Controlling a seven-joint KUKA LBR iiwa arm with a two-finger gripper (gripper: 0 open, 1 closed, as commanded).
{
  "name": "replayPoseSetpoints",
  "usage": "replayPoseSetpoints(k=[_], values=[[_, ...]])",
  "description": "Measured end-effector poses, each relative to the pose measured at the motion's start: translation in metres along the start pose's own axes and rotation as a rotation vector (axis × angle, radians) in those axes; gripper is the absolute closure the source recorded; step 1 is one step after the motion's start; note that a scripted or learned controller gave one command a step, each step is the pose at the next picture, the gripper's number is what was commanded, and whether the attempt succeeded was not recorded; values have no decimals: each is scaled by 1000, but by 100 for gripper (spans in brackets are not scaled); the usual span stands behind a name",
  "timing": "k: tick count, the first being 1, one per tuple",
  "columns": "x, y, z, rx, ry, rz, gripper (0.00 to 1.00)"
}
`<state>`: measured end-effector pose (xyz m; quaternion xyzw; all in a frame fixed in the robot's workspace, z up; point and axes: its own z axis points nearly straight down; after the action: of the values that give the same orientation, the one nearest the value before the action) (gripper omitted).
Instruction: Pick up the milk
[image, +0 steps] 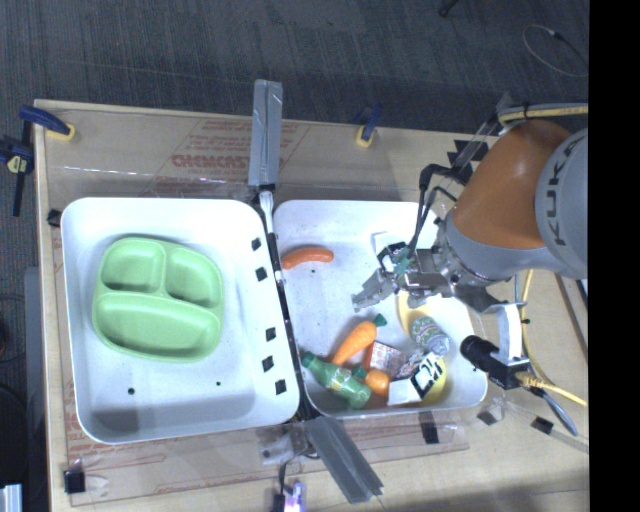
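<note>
The end effector (378, 288) hangs over the middle of the right bin (330, 222), its metal fingers pointing toward the view's left and down; whether they are spread or closed cannot be told, and nothing is visibly between them. From left to right: the left bin (90, 400) carries a green divided tray (160, 297) in its upper left part. In the right bin, a sausage (306, 257) lies apart near the upper left corner. Along the lower edge lies a green bottle (335, 379), on its side, touching an orange carrot (355, 342) that slants up toward the end effector. Just right of these is a small red-and-white packet (384, 356), and beside it the milk (427, 376), a white carton with black print, tilted in the lower right corner below a yellow rounded item (422, 328). The grey arm (520, 200) with its orange band enters from the right above the worktop (150, 150).
</note>
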<state>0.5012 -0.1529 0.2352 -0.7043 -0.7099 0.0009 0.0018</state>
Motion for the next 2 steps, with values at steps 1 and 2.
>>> replayPoseSetpoints(k=[1,2], values=[[-39,-14,1,0,0,5,0],[-58,81,-60,-3,-2,-113,0]])
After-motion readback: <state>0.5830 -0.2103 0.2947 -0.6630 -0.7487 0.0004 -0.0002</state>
